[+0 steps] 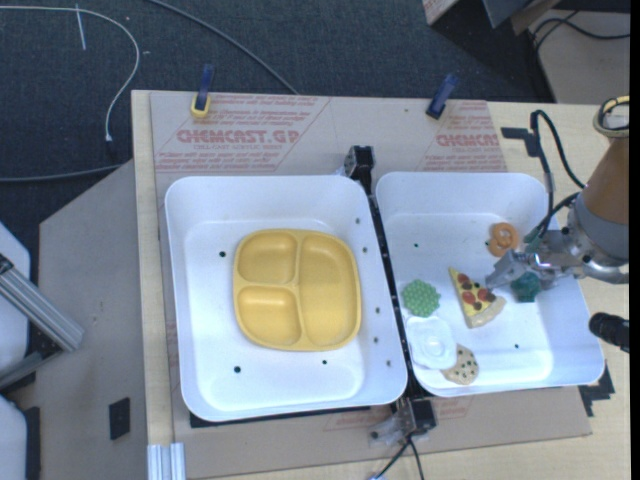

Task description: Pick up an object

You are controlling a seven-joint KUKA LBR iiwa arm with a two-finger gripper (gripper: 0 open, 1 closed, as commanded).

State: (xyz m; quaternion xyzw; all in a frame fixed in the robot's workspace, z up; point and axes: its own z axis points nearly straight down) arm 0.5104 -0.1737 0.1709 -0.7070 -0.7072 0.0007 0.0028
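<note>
Dark blue-grey carpet surrounds a pale wooden table [260, 118] whose board is held by two blue clamps [205, 88] at its far edge. Two shallow white plastic bins sit side by side on it, their inner walls touching.

In the camera view, the left bin [200, 368] holds a yellow plastic plate with three compartments [298, 288], lying flat near the middle with bare floor all round it.

The right bin [560, 363] is more crowded. A slice of toy pizza [473, 297] lies near the centre, its long axis running from the far left to the near right, tip pointing away toward the bin's far wall. A round green knobbly toy [420, 296] lies just beside it on the left. A clear plastic piece [432, 344] and a speckled cookie-shaped toy [462, 366] lie near the front wall. An orange ring-shaped toy [503, 236] rests toward the far right.

The grey arm's gripper [520, 273] hangs low, right of the pizza slice, with a dark teal object [526, 289] at its tip. Whether the fingers are open or closed cannot be told. The far left corner of this bin is bare.
</note>
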